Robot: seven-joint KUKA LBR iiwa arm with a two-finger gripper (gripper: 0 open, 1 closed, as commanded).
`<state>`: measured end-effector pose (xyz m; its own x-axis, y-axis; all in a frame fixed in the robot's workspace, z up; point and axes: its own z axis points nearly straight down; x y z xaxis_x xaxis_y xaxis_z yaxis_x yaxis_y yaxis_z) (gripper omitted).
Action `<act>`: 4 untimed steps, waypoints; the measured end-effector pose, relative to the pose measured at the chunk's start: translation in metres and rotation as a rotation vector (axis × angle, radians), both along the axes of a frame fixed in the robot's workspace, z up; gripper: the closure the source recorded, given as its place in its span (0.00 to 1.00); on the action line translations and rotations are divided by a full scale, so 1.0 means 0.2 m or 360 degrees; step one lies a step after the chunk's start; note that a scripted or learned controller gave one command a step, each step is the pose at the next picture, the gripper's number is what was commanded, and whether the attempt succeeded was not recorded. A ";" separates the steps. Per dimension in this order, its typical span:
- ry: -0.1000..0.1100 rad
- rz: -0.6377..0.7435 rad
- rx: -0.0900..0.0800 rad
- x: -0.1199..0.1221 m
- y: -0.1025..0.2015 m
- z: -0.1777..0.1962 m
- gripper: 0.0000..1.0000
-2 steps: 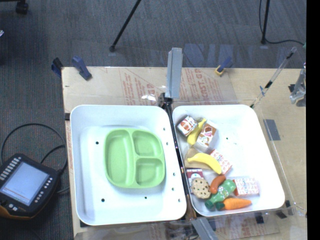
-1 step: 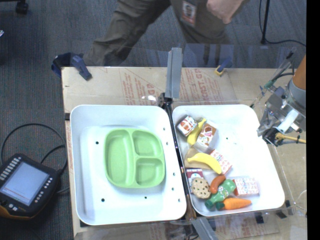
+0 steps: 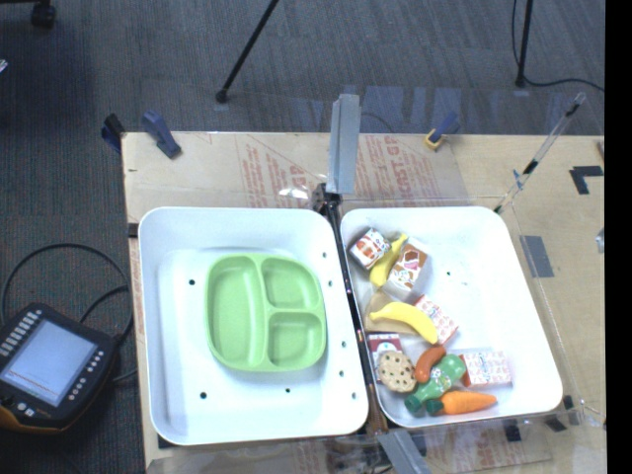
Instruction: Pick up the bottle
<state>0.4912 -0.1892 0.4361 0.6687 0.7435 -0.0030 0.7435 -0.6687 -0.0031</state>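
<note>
The bottle [image 3: 437, 382] is green and lies on its side near the front edge of the right bin [image 3: 494, 265]. An orange carrot [image 3: 468, 402] touches it on the front right. A reddish sausage [image 3: 429, 361] and a round cookie [image 3: 396, 370] lie just behind and to its left. Toy food is crowded around it on most sides.
The right bin also holds two bananas [image 3: 403, 317], a pink carton [image 3: 486, 366] and several small boxes [image 3: 408, 268] along its left side. The left bin [image 3: 173, 265] carries a green divided plate [image 3: 267, 312]. A grey post [image 3: 344, 146] stands behind the bins. A teach pendant [image 3: 49, 363] lies at the far left.
</note>
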 end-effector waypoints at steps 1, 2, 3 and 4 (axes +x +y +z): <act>0.0007 -0.0561 0.0002 -0.08 0.19 -0.84 1.00; 0.0006 -0.0542 0.0005 -0.09 0.27 -1.75 1.00; 0.0010 -0.0692 0.0002 -0.09 0.54 -1.75 1.00; 0.0004 -0.0942 -0.0002 0.22 0.69 -1.25 1.00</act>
<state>0.5359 -0.0517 0.1859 0.9698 0.2438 -0.0057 0.2437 -0.9698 -0.0031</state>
